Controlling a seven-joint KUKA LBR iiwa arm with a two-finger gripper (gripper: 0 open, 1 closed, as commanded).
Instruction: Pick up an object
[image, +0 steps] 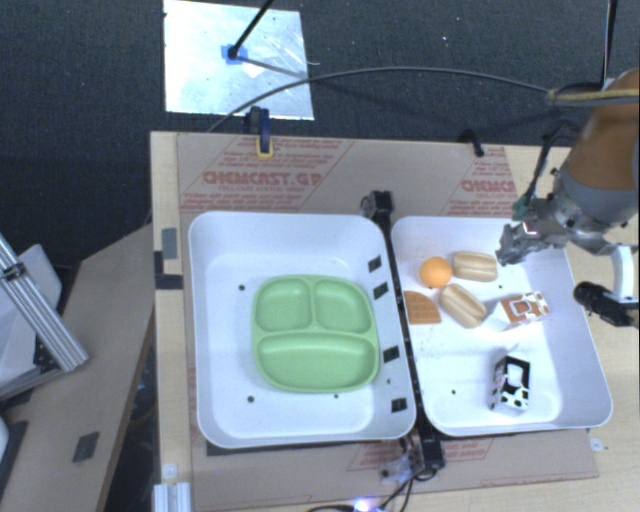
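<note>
The gripper (517, 243) (open or shut, I cannot tell) hangs just beside the bread roll (474, 266) in the right bin (585, 370)

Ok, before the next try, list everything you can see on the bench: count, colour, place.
White bins: 2, side by side on the bench.
Divided plate: 1, light green, left bin.
Orange ball: 1, orange, right bin, upper left.
Bread rolls: 2, tan, right bin, beside the ball.
Wedge: 1, orange-brown, right bin, left edge.
Small carton: 1, orange and white, right bin.
Small box: 1, black and white, right bin, lower part.
Gripper: 1, grey, over the right bin's upper right.
</note>
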